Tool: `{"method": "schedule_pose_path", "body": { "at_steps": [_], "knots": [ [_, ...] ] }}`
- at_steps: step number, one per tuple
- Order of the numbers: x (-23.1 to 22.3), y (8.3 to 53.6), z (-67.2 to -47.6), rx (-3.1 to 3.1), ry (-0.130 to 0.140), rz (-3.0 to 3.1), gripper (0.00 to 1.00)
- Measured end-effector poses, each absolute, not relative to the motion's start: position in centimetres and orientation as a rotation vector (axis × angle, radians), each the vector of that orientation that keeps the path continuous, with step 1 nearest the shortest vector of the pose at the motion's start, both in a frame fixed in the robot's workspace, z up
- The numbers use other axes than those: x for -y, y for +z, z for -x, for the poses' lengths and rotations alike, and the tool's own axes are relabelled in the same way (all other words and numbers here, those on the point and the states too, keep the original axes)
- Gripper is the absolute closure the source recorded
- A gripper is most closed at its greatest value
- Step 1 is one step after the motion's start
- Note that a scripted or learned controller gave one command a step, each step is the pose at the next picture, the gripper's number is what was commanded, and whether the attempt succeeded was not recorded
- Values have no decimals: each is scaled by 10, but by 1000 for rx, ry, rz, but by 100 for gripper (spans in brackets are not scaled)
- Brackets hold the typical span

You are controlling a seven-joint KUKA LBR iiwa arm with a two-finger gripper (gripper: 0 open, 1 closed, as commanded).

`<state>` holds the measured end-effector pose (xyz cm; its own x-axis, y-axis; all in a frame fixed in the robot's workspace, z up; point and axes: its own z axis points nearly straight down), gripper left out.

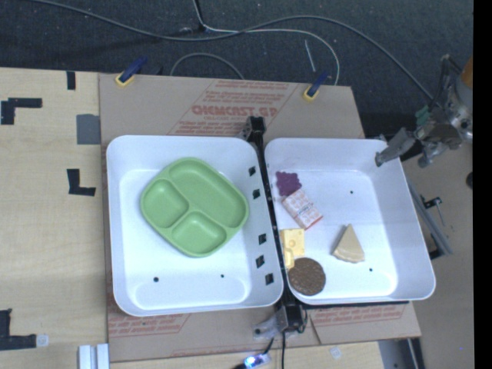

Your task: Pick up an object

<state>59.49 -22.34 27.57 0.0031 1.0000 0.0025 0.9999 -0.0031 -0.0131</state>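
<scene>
The arm enters at the right edge, its grey wrist parts bunched near the top right corner of the right bin. The pincer pokes out leftward and slightly downward from there, a dark tip hovering over the bin's upper right rim; whether it is released or clenched I cannot tell. Nothing sits at its tip.

The pickable things all lie left of and below the pincer, on the right bin's floor. A purple grape cluster is the nearest in height, well to the left. Just below that lies a pink-and-white packet, tilted. Further down are a yellow cheese slab, a brown round cookie and a pale wedge. Far to the left, the left bin holds a green divided plate.
</scene>
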Motion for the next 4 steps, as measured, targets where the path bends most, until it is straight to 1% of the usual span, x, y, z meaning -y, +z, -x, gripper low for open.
{"method": "schedule_pose_path", "body": {
  "at_steps": [1,2,3,4],
  "knots": [
    [223,283,-597,2222,2,2220,0],
    [223,218,-595,2218,7,2217,0],
    [223,158,-603,2220,7,2216,0],
    [223,115,-604,2222,5,2218,0]
  ]
}}
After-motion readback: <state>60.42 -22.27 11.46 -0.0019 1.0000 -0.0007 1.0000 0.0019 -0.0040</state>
